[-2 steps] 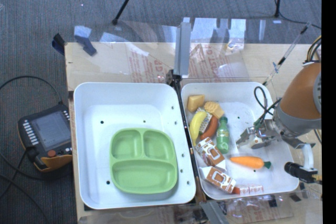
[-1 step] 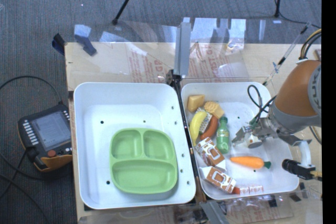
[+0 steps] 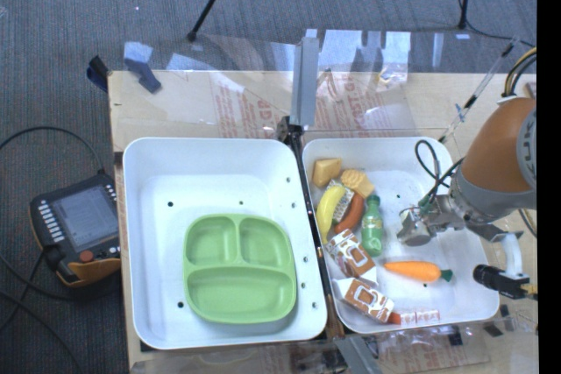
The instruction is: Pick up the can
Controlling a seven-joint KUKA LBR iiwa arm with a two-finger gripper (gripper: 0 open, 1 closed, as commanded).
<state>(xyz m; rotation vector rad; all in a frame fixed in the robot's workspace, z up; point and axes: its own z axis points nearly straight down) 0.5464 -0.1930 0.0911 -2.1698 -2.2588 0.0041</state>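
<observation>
Bins lie side by side, the left bin (image 3: 140, 188) with its green plate (image 3: 238, 269) well apart from the pincer (image 3: 417, 229), which the grey arm (image 3: 495, 162) hangs over the right bin (image 3: 473, 298). A green bottle (image 3: 372, 225) lies near the pincer and a carrot (image 3: 415, 271) just below it. A silvery shape (image 3: 412, 232) at its tip may be the can; its grip and opening cannot be told.

Even, soft overhead light; slightly blurry, glare on clear panel (image 3: 351, 92).
</observation>
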